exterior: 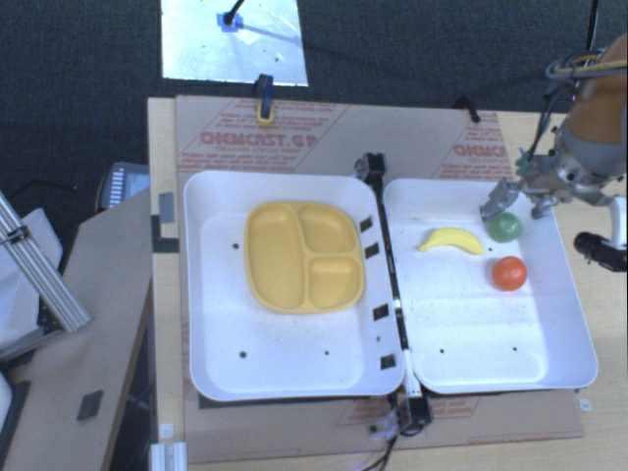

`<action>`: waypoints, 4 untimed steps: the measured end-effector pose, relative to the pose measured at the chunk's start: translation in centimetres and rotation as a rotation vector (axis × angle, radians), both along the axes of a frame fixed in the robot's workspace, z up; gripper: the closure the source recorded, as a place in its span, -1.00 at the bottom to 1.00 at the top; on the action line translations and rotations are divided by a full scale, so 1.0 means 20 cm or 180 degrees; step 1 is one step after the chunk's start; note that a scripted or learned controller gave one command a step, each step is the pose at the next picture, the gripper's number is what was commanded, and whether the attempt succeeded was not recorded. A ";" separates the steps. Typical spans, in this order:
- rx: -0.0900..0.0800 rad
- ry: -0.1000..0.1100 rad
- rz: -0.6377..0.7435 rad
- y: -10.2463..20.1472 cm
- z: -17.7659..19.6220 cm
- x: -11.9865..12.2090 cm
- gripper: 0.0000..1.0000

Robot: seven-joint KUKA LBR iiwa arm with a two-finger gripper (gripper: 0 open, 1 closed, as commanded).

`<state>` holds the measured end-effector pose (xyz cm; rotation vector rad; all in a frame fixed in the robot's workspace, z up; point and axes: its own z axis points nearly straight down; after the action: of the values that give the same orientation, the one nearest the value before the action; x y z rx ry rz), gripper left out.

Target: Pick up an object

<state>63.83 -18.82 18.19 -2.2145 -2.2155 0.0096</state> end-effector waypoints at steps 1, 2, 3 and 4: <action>-0.0008 -0.0040 0.0009 0.00 0.04 0.02 -1.00; -0.0009 -0.0033 0.0002 -0.04 -0.18 0.02 -1.00; -0.0010 -0.0044 -0.0002 -0.06 -0.39 0.03 -1.00; -0.0020 -0.0071 0.0011 -0.06 -0.46 0.05 -1.00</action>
<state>64.77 -20.10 8.92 -2.2251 -2.2336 -0.0080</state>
